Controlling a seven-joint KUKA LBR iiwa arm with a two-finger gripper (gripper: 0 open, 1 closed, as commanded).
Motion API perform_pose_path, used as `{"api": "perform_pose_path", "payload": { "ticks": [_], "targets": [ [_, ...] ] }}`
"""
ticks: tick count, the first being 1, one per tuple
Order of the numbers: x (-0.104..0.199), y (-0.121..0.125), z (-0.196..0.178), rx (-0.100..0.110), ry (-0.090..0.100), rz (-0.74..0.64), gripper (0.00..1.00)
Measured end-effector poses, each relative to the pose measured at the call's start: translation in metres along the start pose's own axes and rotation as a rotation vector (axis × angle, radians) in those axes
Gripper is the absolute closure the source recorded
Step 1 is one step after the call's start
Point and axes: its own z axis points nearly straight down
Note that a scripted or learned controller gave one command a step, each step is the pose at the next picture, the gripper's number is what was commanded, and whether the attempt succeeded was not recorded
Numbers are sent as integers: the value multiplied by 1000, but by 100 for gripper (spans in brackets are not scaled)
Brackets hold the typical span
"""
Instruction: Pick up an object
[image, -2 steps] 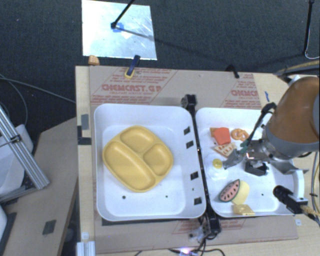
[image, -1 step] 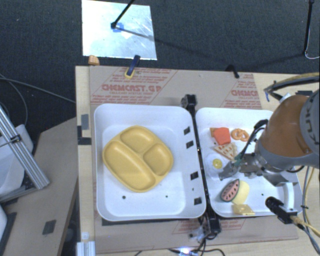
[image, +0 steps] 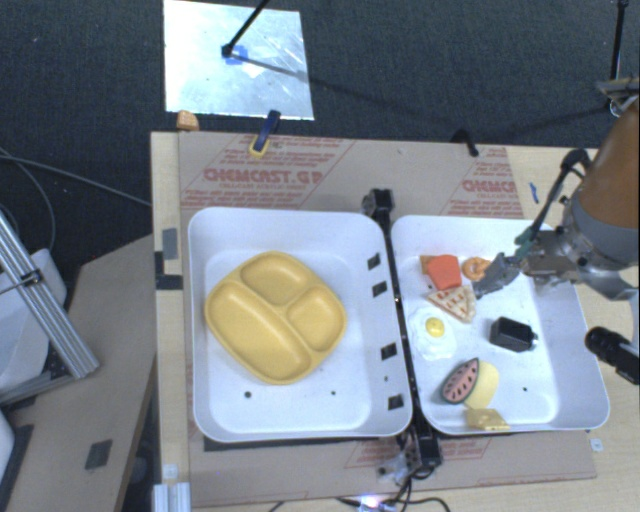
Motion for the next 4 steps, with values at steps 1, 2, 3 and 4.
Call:
{"api": "perform_pose_path", "payload": {
  "ticks": [1,2,3,4],
  "targets": [
    [5,-23,101,27,4,6,0],
    [-15,-24,207,25,3,7,0],
    [-13,-22,191,18,3,5,100],
    [32,32,109,8,3,-4,100]
  ]
}}
